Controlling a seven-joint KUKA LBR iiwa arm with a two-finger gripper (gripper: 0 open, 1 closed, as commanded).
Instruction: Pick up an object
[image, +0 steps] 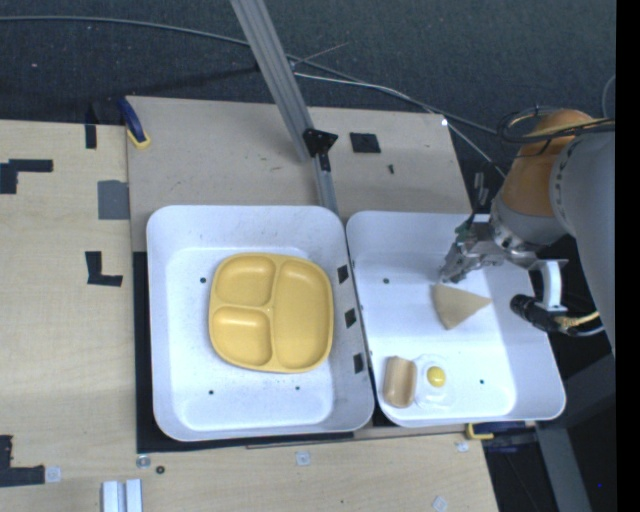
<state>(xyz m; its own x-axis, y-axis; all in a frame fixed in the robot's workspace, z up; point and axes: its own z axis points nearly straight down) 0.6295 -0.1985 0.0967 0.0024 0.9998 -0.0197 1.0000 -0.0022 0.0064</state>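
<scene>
Gripper (457, 268) hovered just above tan wedge (458, 304); finger state unclear; thin wedge edge likely to slip out

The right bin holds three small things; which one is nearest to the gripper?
The tan wedge, just below the gripper. The brown roll and the fried egg lie side by side much farther away, at the bin's front edge.

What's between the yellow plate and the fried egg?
In the camera view, the raised rims where the two white bins meet, then a small brown roll beside the fried egg; yellow plate sits left.
</scene>
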